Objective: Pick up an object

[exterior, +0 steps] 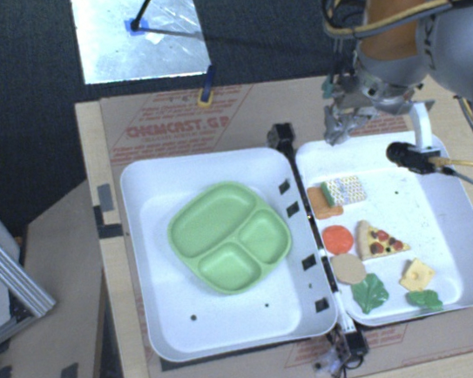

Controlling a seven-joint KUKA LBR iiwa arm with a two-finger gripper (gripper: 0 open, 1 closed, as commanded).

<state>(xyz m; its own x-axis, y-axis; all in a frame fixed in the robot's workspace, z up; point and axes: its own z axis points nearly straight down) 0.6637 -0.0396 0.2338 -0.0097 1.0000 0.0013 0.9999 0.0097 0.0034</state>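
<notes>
1. Dark carpet behind, pale bench (pixel 61 254) in front, brown cardboard sheet (pixel 182 121) laid under the two bins.
2. Printed in red on the cardboard: looks like "CHEMCAST GP", with smaller lines too blurred to read. More red print at the bottom edge, also unreadable.
3. Up top, a shiny foil square (pixel 139 29) on the carpet, blue bit near its upper middle.
4. Left bin (pixel 165 326): green tray (pixel 230 237) with three compartments, sitting tilted near the middle.
5. Right bin (pixel 463 229): toy food clustered along the left and lower side.
6. Orange piece (pixel 324 202) touching a white dotted block (pixel 344 190) at the top of the cluster.
7. Below those, red disc (pixel 338 238), with pizza slice (pixel 378 240) just beside it on the right.
8. Lower still, tan disc (pixel 349 268), green leaf (pixel 370 293), cheese wedge (pixel 417 274), and a second small leaf (pixel 424 297) near the front rim.
9. Arm in from the right, orange band high up, gripper (pixel 340 131) hanging over the back rim of the right bin, well apart from all the food.
10. Fingers: cannot tell whether wide or narrow from here. Nothing seen between them.
11. Black clips (pixel 282 135) down the divide between bins.
</notes>
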